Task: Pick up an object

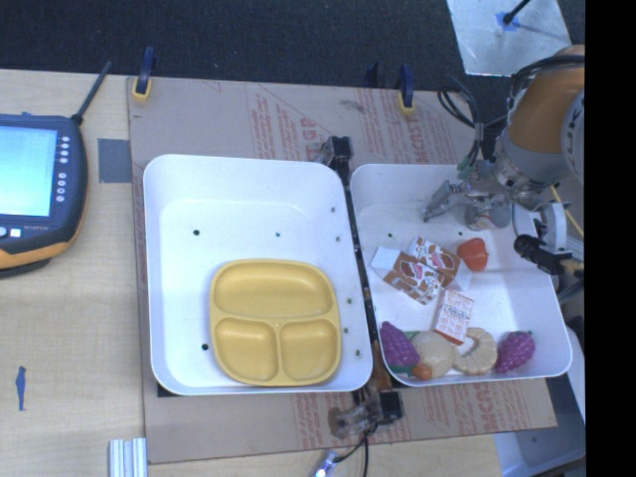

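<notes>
1. Red print is showing on two small packets [421,269] lying in the right bin [556,311], but the writing is too small for reading.
2. Brown cardboard [248,117] with faint red lettering is covering the wooden tabletop [60,366] under both bins.
3. The claw [467,199] is hanging over the right bin's far part, fingers spread apart and grasping nothing.
4. A yellow divided plate [275,321] is lying in the left bin [179,192].
5. A handheld screen [35,192] is resting at the left.
</notes>
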Controlling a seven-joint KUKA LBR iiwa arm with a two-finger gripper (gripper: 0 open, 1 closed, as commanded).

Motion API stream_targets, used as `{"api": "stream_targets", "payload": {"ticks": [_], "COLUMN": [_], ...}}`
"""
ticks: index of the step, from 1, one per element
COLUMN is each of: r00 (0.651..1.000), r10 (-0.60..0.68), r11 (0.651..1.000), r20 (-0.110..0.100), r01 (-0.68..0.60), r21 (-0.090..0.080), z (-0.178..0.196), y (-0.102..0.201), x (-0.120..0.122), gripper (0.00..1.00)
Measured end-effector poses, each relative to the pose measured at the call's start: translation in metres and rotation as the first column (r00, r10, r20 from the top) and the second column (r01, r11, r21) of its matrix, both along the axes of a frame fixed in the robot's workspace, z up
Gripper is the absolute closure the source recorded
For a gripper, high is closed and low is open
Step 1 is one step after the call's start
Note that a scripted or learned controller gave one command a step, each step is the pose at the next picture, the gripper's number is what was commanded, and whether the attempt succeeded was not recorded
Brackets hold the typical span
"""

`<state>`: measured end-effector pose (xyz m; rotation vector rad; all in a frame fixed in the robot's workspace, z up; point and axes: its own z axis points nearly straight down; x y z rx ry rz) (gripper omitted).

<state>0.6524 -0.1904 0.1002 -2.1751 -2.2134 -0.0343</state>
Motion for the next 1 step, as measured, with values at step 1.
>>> {"api": "stream_targets", "payload": {"ticks": [1], "r00": [1.000], "r10": [0.000], "r11": [1.000], "r20": [-0.001], "r01": [0.000], "r21": [0.000], "z": [0.0000], "y": [-0.0004], "x": [0.0000], "gripper": [0.00]}}
